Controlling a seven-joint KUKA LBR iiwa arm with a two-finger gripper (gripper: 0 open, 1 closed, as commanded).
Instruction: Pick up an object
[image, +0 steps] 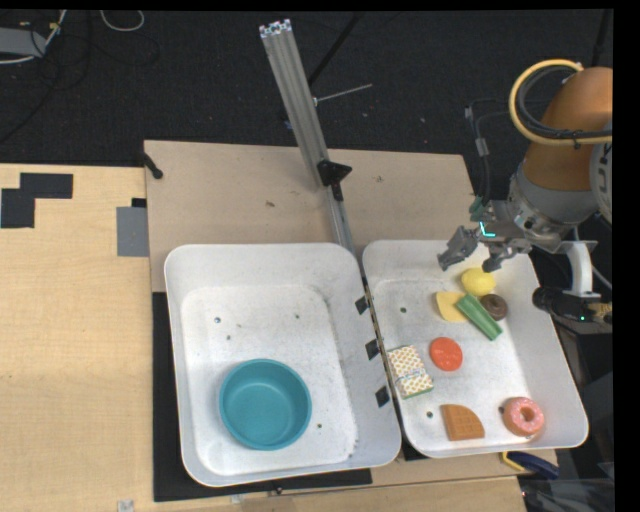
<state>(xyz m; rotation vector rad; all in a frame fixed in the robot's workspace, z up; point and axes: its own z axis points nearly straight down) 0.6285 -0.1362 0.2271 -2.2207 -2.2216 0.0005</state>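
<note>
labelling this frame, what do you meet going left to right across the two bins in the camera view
teal bowl → checkered block → red disc → orange wedge → pink donut. The yellow pieces, green stick and brown ring near the gripper overlap, so they are left out.

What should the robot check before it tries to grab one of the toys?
1. Pincer above the right bin: ok, over its far end.
2. Pincer free of any toy: ok, nothing between its fingers.
3. Nearest toy picked out: ok, yellow lemon just below.
4. Room around lemon: not ok, green stick and yellow wedge crowd it.
5. Easier toys apart: ok, pink donut, red disc.
</note>
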